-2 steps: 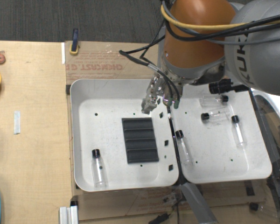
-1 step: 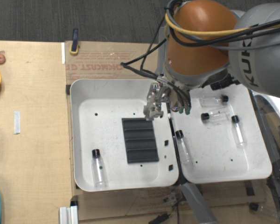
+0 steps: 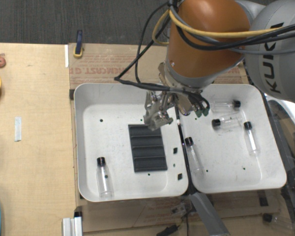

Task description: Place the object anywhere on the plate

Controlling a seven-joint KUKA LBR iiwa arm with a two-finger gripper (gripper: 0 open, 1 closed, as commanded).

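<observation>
A black ribbed plate [image 3: 148, 148] lies flat in the middle of the left bin [image 3: 88, 132]. My gripper [image 3: 156, 118] hangs just above the plate's far edge, under the arm's big orange wrist band. No tube shows at the gripper. One clear tube with a black cap [image 3: 103, 176] lies in the left bin's near left corner, well apart from the plate. Another capped tube [image 3: 191, 154] lies in the right bin [image 3: 270, 132], close to the divider between the bins.
Three more capped clear tubes lie in the right bin: one at the far side [image 3: 225, 103], one in the middle [image 3: 226, 123] and one toward the right [image 3: 250, 137]. Cables hang from the wrist over the divider. A wooden bench top stretches to the left.
</observation>
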